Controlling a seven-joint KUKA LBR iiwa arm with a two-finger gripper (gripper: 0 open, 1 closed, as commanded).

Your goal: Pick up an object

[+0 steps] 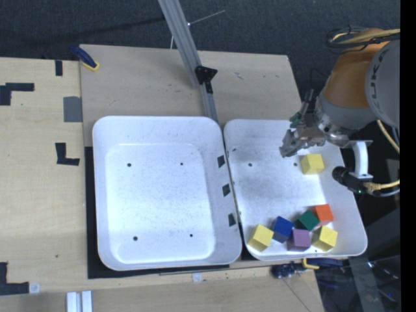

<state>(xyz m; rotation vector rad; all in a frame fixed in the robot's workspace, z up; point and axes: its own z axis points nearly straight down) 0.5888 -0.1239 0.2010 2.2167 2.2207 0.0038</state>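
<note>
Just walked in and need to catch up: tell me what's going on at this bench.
A robot arm reaches in from the right over the right bin. Its gripper hangs beside a lone yellow block, which lies on the bin floor, not picked up. Six more blocks cluster at that bin's near edge. The left bin sits alongside.

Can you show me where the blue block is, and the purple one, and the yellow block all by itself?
blue block (pixel 283 227): camera view, on its top face.
purple block (pixel 301 238): camera view, on its top face.
lone yellow block (pixel 312 164): camera view, middle of its top face, beside the gripper.
</note>
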